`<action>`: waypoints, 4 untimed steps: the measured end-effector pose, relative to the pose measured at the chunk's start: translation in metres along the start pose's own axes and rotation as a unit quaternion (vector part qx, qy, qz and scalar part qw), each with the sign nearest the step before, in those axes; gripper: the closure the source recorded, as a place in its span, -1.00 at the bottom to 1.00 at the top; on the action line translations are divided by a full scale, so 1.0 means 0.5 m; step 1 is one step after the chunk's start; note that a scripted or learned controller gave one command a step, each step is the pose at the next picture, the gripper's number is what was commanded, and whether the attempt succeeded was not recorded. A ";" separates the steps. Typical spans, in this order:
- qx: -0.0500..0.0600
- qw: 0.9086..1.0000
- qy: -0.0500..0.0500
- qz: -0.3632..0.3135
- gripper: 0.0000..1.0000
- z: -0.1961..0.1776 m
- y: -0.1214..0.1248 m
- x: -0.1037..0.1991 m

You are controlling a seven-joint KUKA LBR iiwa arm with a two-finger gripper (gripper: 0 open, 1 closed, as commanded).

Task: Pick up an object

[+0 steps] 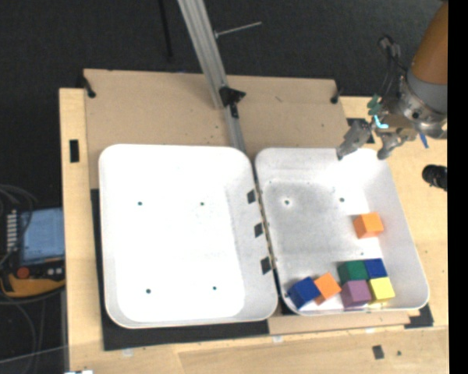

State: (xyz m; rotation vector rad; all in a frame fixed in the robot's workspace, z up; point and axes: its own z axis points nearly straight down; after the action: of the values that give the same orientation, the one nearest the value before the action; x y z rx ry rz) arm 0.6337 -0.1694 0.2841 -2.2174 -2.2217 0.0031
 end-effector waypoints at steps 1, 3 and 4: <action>-0.002 1.000 -0.002 -0.001 -1.00 -0.006 0.001 -0.001; 0.000 1.000 -0.001 -0.002 -1.00 0.181 0.028 0.003; 0.000 1.000 -0.001 0.001 -1.00 0.274 0.010 0.004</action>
State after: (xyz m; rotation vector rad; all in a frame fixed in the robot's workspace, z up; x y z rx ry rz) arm 0.6383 -0.1675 0.1472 -2.2205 -2.2220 0.0051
